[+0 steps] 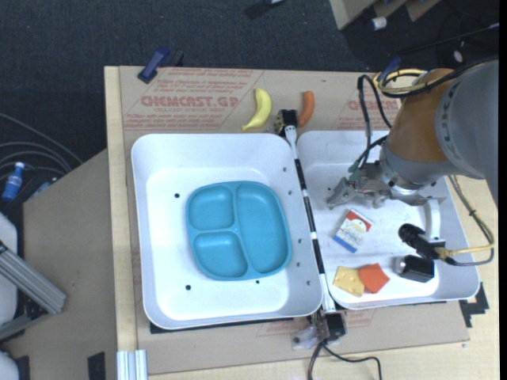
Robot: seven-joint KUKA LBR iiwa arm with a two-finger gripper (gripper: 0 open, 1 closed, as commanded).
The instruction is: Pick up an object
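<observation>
In the right bin (333,145) a small white and blue carton (352,231) lies near the middle. A yellow wedge (348,280) and an orange block (374,277) lie side by side at the front edge. My gripper (358,197) hangs over the bin's middle, just behind the carton and apart from it. Its fingers (339,197) are spread open with nothing between them. The grey arm with its orange band (420,129) comes in from the right.
The left bin (150,212) holds a blue divided plate (237,229). On the bench behind the bins lie a yellow banana (258,109) and an orange carrot-like piece (306,107). A blue object (154,66) sits at the bench's far left corner.
</observation>
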